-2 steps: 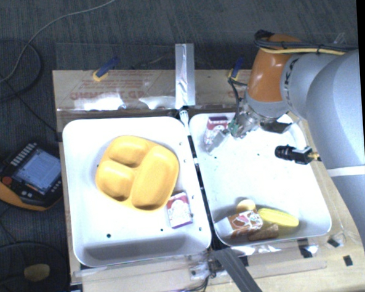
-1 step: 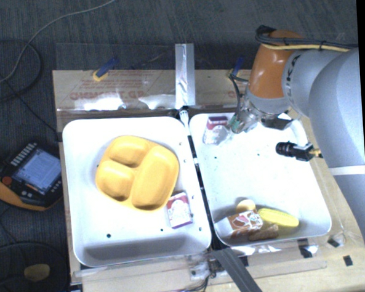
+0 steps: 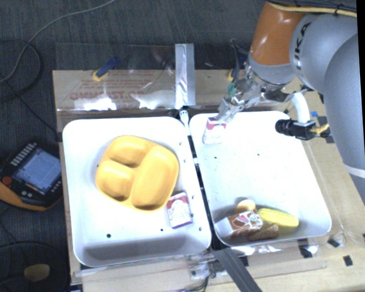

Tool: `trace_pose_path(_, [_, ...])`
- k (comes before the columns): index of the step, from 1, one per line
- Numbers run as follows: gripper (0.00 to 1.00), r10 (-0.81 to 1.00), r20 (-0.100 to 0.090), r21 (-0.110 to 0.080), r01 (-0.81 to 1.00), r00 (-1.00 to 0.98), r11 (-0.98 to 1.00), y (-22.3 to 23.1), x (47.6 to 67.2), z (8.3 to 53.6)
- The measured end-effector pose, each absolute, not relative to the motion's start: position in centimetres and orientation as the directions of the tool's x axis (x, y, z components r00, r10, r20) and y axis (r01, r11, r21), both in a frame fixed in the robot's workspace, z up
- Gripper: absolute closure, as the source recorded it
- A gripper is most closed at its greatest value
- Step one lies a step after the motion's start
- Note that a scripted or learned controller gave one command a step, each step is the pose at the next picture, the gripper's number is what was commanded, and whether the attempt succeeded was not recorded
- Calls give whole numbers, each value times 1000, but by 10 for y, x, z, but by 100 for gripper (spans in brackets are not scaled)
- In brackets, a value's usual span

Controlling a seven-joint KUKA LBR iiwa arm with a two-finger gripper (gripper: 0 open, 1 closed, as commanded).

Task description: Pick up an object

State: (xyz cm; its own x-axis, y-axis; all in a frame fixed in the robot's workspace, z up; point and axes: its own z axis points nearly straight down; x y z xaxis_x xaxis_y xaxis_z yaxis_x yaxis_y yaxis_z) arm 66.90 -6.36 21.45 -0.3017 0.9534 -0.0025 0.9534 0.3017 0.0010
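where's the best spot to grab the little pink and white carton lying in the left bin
Take the small carton across its two long sides, coming straight down. It lies flat, and the yellow bread-shaped toy crowds its upper left corner, so those sides look the most reachable. The bin wall leaves little room on the right.

A small white card (image 3: pixel 214 132) with a pink patch hangs tilted at the back left corner of the right bin (image 3: pixel 307 165), maybe pinched at its top by the gripper (image 3: pixel 228 112).

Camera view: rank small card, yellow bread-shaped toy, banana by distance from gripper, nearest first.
From the gripper, at the right bin's far edge:
1. Small card, just under it, right bin's far left corner.
2. Yellow bread-shaped toy, left bin.
3. Banana, right bin's near edge.
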Motion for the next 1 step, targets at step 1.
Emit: trace_pose_path(1, [100,973,-3,0,973,-232,232,-88,669,264])
